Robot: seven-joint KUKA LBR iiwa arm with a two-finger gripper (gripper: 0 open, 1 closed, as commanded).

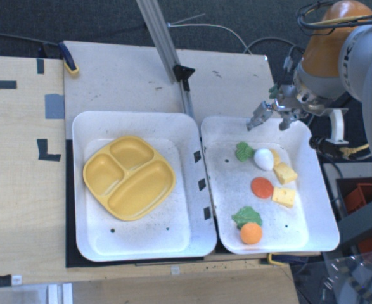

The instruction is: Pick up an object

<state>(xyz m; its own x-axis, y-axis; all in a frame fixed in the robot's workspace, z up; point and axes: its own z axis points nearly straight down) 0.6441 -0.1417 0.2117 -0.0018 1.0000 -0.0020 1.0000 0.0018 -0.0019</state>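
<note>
My gripper hangs open over the far rim of the right bin, its two fingers spread with nothing between them. Just below it in that bin lie a green broccoli piece, a white egg and a yellow cheese block. Further toward the front sit a red tomato slice, a second yellow cheese wedge, another green leafy piece and an orange fruit.
The left bin holds a yellow divided plate. A slanted metal post rises behind the bins. The arm's orange band and cables are at the top right.
</note>
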